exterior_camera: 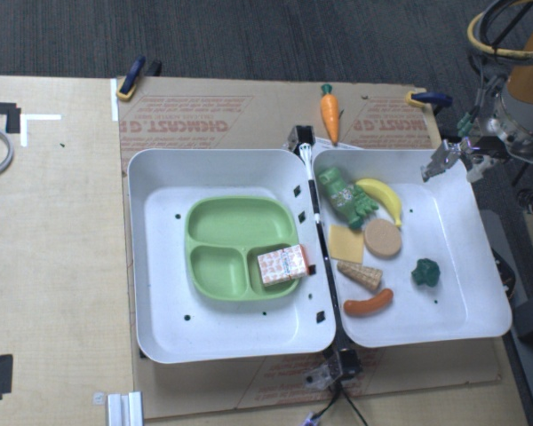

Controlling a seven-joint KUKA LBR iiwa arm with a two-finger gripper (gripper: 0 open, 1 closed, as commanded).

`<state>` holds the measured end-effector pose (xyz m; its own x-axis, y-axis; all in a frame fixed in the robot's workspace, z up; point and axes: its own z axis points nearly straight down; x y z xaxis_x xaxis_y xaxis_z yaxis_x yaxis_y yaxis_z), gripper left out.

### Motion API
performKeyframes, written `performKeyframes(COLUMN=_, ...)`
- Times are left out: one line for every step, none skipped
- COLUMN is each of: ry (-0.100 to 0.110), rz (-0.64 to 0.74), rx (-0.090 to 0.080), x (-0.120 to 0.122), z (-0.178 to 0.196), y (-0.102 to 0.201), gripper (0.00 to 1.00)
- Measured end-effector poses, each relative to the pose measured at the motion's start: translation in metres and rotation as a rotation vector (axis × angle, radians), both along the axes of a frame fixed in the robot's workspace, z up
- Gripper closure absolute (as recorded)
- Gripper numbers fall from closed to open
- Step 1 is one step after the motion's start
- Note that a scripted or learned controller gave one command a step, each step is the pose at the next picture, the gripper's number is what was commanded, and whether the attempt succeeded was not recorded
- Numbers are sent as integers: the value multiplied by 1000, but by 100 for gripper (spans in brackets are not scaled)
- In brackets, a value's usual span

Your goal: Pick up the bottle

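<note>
Above the far right corner of the right bin (480, 238), the gripper (446, 161) is hovering with nothing visibly between its fingers; how far they are parted I cannot tell. The green bottle (345, 193) is lying well to its left, touching the banana (384, 199), so the pick is not yet begun. Beneath the bins, cardboard (195, 124) is showing red lettering, upside down and unreadable

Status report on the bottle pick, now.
Gripper above right bin's far right corner, holding nothing. Green plastic bottle lying at bin's far left, untouched. Yellow banana alongside it.
</note>
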<state>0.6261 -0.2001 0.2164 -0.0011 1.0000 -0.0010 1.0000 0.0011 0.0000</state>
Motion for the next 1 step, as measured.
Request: performKeyframes(ry=-1, rz=3, rx=-2, x=1, z=10, y=0, gripper=100)
